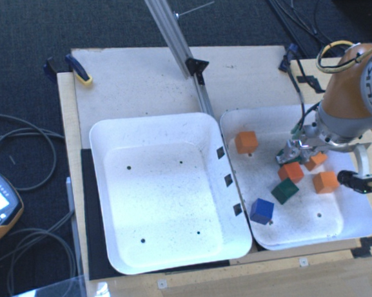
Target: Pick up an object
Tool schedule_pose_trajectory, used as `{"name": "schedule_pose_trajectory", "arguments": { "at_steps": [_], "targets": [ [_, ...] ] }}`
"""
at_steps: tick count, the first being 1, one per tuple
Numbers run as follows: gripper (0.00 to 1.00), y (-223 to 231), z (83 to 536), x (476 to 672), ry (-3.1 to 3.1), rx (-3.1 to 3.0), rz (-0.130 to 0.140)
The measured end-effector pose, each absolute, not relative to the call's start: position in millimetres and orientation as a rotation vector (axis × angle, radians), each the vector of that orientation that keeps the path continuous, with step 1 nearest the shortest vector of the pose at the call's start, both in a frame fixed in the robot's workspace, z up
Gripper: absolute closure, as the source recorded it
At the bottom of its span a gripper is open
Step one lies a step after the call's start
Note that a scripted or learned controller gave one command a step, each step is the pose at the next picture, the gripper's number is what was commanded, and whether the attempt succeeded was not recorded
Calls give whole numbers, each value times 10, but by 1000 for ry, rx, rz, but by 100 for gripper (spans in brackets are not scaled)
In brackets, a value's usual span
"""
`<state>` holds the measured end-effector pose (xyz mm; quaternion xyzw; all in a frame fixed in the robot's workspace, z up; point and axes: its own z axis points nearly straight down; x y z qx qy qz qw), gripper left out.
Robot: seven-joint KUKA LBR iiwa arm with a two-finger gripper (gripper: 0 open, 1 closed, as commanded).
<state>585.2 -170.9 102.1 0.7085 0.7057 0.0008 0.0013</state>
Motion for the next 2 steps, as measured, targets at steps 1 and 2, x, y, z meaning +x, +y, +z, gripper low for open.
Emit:
{"name": "schedule_pose_trajectory", "arguments": {
  "at_steps": [1,2],
  "targets": [
    [100,-1014,1019,6156,2226,2211,6],
    [100,-1140,1047,6554,2254,2239,-43]
  ]
}}
